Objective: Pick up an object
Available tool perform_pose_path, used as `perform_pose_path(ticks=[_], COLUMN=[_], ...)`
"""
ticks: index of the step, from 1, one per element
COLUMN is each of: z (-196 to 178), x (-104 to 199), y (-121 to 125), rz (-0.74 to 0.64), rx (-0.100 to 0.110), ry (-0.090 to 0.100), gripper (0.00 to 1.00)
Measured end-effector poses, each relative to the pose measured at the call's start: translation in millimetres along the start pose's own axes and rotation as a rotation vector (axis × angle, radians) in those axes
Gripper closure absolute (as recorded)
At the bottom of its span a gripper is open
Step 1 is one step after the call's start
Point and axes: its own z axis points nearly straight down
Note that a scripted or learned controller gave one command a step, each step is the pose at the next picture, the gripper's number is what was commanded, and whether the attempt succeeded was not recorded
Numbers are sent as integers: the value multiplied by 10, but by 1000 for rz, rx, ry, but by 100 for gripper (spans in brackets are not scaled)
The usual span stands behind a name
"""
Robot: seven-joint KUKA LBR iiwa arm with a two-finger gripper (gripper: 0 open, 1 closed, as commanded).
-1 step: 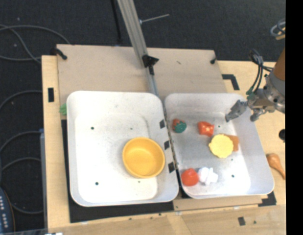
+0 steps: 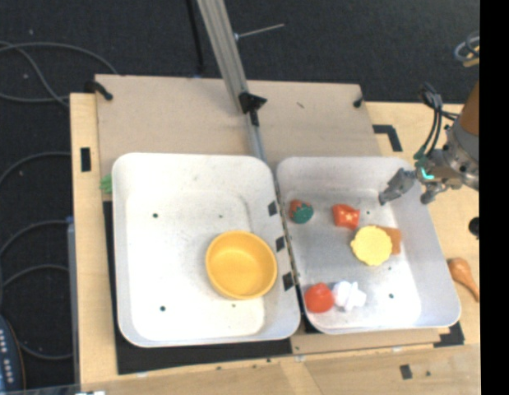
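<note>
My gripper (image 2: 412,189) hangs at the far right rim of the right bin (image 2: 418,299), with its two fingers spread apart and nothing between them. In that bin lie a yellow round piece (image 2: 371,246) over an orange one (image 2: 393,239), a small red-orange object (image 2: 346,216), a green and orange ball (image 2: 301,212), a red ball (image 2: 318,298) and a white lump (image 2: 349,295). The yellow piece is below and left of the gripper. A yellow bowl (image 2: 241,264) sits in the left bin (image 2: 155,220).
A slanted metal post (image 2: 225,44) rises from behind the bins, ending near their shared edge. An orange object (image 2: 462,275) lies on the bench right of the right bin. Cables run along the arm at the right.
</note>
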Motion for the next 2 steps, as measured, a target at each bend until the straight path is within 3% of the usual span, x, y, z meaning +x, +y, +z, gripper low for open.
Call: perform_pose_path(ticks=[2], z=[1084], x=[11], y=[31], rz=[6], rx=[0], ry=[-2], gripper=[0])
